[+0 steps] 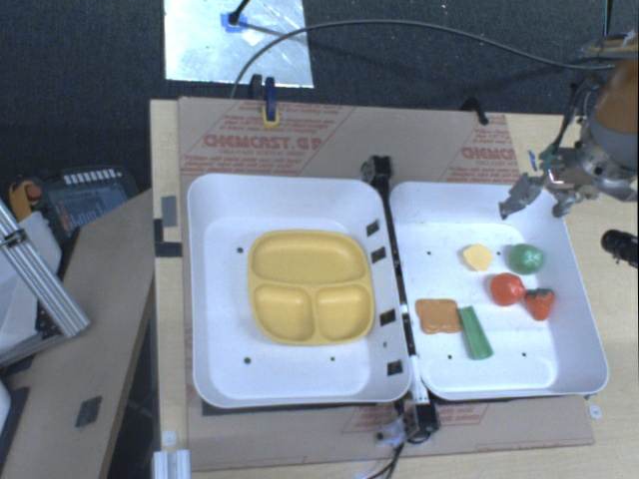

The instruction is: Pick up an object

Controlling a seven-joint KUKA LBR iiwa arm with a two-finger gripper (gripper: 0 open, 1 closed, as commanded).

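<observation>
Across the bench you have 2 shallow white bins; the right one holds 6 small plastic toy foods. Your two-finger gripper hangs above its far rim, fingers spread, holding nothing. Centre over 1 piece, then descend.

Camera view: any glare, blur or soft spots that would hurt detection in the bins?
Camera view: lighting is even over both bins, shadows faint. Strong glare on the foil sheet at top. The white bin walls are bright, near washed out. The gripper and arm look slightly soft. The toy food, such as the tomato, reads sharp enough.
</observation>
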